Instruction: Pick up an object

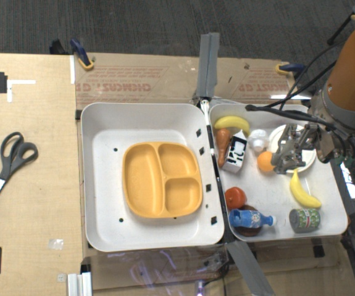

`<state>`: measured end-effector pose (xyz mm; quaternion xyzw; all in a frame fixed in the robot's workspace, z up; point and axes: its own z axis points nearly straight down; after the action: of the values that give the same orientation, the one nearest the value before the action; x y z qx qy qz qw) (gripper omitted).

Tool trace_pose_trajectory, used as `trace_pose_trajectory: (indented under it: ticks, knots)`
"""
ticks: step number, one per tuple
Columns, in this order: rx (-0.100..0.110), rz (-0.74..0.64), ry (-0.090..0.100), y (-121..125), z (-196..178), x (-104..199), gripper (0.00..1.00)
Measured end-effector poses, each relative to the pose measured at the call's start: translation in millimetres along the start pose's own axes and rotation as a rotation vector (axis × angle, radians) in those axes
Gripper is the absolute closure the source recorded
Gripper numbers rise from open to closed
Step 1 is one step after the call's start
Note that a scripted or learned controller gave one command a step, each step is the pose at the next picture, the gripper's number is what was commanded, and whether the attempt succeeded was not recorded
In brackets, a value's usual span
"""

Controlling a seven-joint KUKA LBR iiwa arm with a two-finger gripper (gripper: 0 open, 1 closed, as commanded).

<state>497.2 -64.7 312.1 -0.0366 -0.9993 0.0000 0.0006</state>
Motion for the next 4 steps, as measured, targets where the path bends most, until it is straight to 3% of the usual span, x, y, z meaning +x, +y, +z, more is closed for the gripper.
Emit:
trace_pose_trajectory:
  ticks: [1,2,3,4]
  knots:
    - [0.000,0.000,0.001,0,-7,-2,1.00]
    - [0.000,0.001,0.001,-13,123,-43,1.00]
    - [0.000,0.027,-0.003,-78,221,-74,1.00]
    - [0.000,0.026,-0.002,-78,221,-74,0.00]
